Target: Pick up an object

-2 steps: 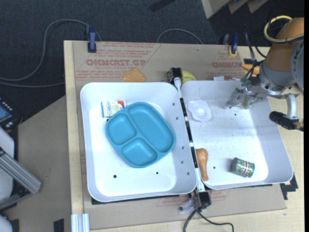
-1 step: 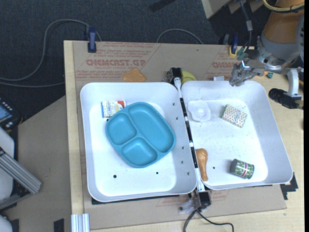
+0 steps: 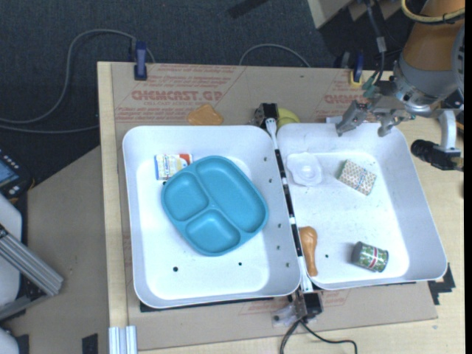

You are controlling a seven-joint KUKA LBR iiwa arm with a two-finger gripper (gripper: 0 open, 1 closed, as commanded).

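- Gripper (image 3: 366, 116) hangs over the right bin's (image 3: 413, 198) far edge, fingers spread, holding nothing.
- Patterned block (image 3: 358, 176) sits just nearer, untouched.

Even overhead light, fairly bright, no hard directional source. White bins (image 3: 339, 275) run close to blown out, with surface detail mostly washed away. Shadows are soft and short: faint one under the blue divided plate (image 3: 214, 205), a thin dark line under the bins' front edges. Dark floor (image 3: 44, 28) at the top is underexposed and flat. Whole frame slightly soft and low-res; print on the worktop (image 3: 177, 94) barely legible. Arm (image 3: 435, 43) at top right is a bit blurred.
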